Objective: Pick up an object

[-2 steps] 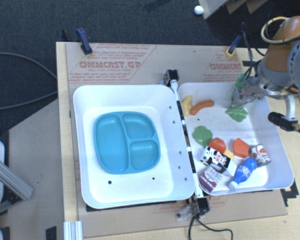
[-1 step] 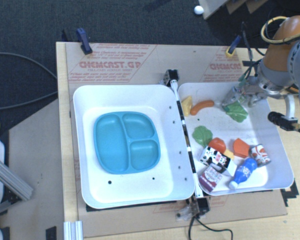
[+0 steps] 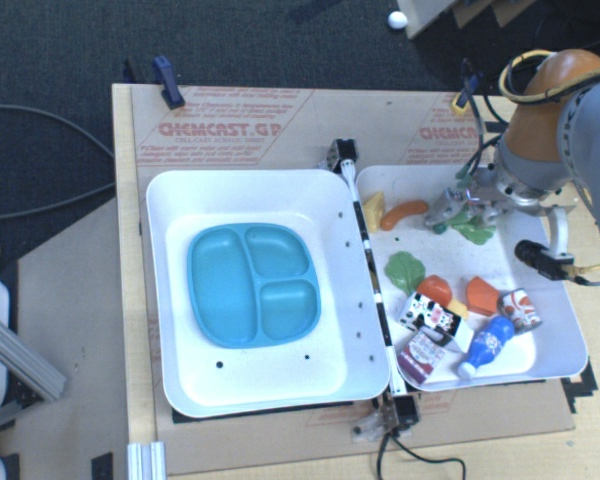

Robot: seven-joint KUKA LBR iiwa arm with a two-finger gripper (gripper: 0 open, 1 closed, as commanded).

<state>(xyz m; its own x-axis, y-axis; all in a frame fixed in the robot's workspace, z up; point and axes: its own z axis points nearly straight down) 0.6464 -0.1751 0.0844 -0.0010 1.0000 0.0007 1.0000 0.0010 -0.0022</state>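
Claw [image 3: 458,211] low in the right bin [image 3: 570,353], near its back edge, touching a green leafy toy [image 3: 474,230]; spread or pinched, cannot tell. Toy looks light, soft plastic, likely floppy, so best taken across its thick middle, not the thin edge. Orange carrot piece [image 3: 406,211] just beside, easy to nudge.

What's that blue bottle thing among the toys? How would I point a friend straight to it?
Start at the right-hand white bin, the one crowded with small toys. Look to its near edge, where a small blue bottle lies tilted with its white cap toward the rim. It is the only blue item there; its neighbours are orange, red, green, or black and white.
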